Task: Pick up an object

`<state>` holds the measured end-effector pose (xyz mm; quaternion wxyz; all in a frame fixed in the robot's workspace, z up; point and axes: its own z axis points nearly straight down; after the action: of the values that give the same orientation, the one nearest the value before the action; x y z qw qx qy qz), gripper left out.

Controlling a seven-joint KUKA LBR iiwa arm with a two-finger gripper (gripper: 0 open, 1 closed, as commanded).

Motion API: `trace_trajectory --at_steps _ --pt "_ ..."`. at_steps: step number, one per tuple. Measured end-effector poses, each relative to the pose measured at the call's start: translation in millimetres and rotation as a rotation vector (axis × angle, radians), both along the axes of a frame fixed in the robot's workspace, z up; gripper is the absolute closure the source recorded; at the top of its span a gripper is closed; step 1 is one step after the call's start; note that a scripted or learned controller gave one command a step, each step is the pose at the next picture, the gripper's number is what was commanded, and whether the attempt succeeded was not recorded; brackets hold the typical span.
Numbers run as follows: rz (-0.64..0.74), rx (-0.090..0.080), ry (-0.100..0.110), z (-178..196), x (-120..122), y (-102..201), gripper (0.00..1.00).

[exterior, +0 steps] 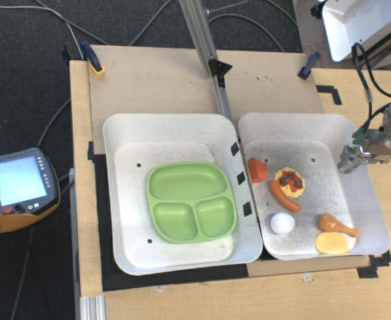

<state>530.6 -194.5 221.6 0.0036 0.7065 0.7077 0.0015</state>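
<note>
1. Gripper point(351, 157) parked at the right bin's point(315, 127) right wall, over the rim, well apart from the food toys; nothing between its fingers, and how far open is too small to tell.
2. Toys clustered in the right bin's lower half, probably left loose for picking: orange block point(257, 170), pizza slice point(291, 182), sausage point(283, 196), white ball point(282, 223), drumstick point(337, 226), yellow piece point(333, 244).
3. Left bin point(122, 179) carrying just a green divided plate point(190, 200).
4. Sausage lying flat, long axis diagonal, upper left to lower right, touching the pizza.
5. Drumstick flat too, fat end left, bone end pointing right and slightly down.
</note>
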Motion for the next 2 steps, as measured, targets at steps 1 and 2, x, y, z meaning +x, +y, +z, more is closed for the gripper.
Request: trace_trajectory --at_steps 1,2 --pt "0.0 0.0 -0.002 64.8 -0.2 2.0 1.0" --pt "0.004 0.004 0.005 65.0 8.5 48.6 1.0"
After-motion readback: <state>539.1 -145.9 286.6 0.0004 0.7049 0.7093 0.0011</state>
